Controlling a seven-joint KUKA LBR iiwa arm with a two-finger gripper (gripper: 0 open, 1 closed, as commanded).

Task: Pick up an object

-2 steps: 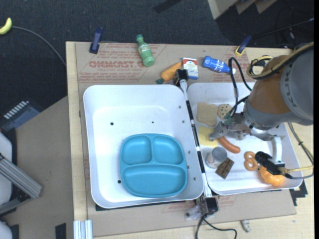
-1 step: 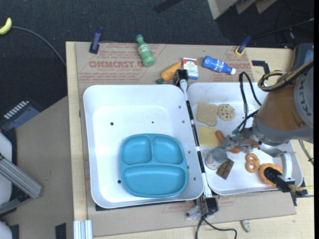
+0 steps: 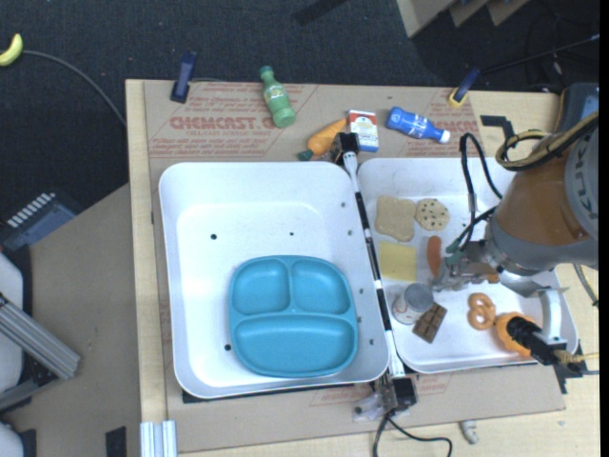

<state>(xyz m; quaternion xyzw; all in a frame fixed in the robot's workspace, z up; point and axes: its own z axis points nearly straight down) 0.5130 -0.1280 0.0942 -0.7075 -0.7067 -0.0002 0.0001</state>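
Observation:
My gripper (image 3: 447,276) hangs low in the right bin (image 3: 533,355), near its middle, at the end of the grey arm with the orange band. Just left of it lie a red sausage (image 3: 435,251) and a yellow cheese slice (image 3: 398,262). A grey round lid (image 3: 416,301) and a brown chocolate bar (image 3: 430,323) sit just below it. A pretzel (image 3: 481,310) and an orange toy (image 3: 515,332) lie to its lower right. Farther back rest a bread slice (image 3: 394,217) and a cookie (image 3: 431,214).
The left bin (image 3: 190,198) holds a blue divided plate (image 3: 293,314). Behind the bins on the board lie a green bottle (image 3: 277,97), a carrot (image 3: 326,137), a small carton (image 3: 363,129) and a blue bottle (image 3: 416,124). Black cables loop above the arm.

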